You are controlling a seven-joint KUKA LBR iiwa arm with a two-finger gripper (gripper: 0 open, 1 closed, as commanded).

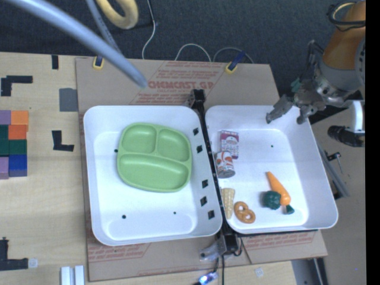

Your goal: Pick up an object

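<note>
White right bin [297,153], hand [287,112] over its far rim (fingers spread, gripping nothing), toys [277,192] along near edge

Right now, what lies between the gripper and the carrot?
Bare white floor of the right bin. In the camera view, nothing sits between the open gripper at the bin's top edge and the carrot.
</note>
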